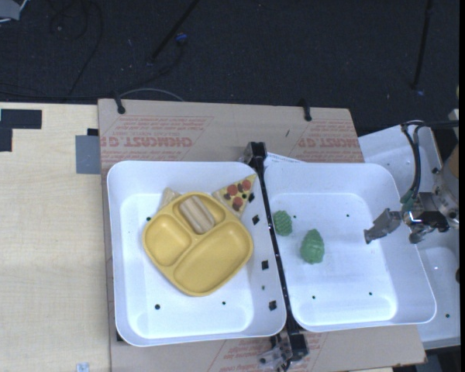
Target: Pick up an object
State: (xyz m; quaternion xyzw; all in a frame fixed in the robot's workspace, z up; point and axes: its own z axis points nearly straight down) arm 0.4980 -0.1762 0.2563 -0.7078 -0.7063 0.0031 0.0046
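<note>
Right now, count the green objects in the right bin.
2. A smaller green object lies near the divider at the right bin's left side; a larger green object lies just right of it and nearer the camera, toward the middle. None looks hidden.

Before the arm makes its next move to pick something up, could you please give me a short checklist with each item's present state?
1. Gripper over the right bin: ok, near its right wall.
2. Gripper carrying anything: ok, nothing seen between its fingers.
3. Targets in reach: ok, two green objects lie in the right bin, apart from each other.
4. Gripper above a target: not ok, it sits to the right of both.
5. Left bin items: ok, yellow divided plate and pizza slice toy lie undisturbed.
</note>
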